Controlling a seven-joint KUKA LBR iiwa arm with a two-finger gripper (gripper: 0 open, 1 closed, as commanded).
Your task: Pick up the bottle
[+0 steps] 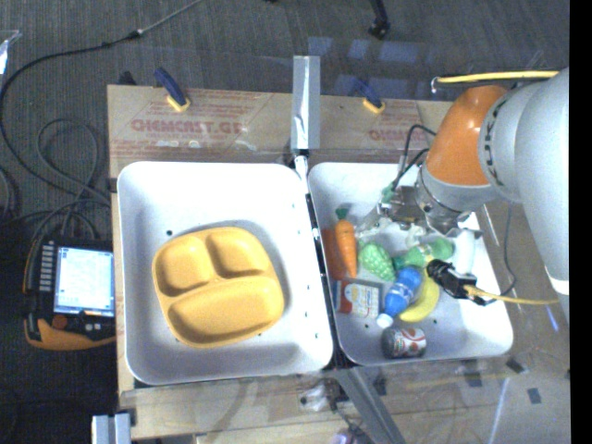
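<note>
Blue bottle (400,291) lies beside the banana (423,304), below the gripper (413,218); its opening I cannot tell

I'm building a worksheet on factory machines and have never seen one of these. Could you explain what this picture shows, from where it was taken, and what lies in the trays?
The camera looks down at a slant on a bench with two shallow white bins. The grey arm with an orange band, entering from the right, is a robot; its gripper hangs low over the right bin. That bin holds a blue bottle with a white cap, a carrot, a banana, a green toy, a small carton and a can. The left bin holds a yellow divided plate. I cannot see anything gripped.
</note>
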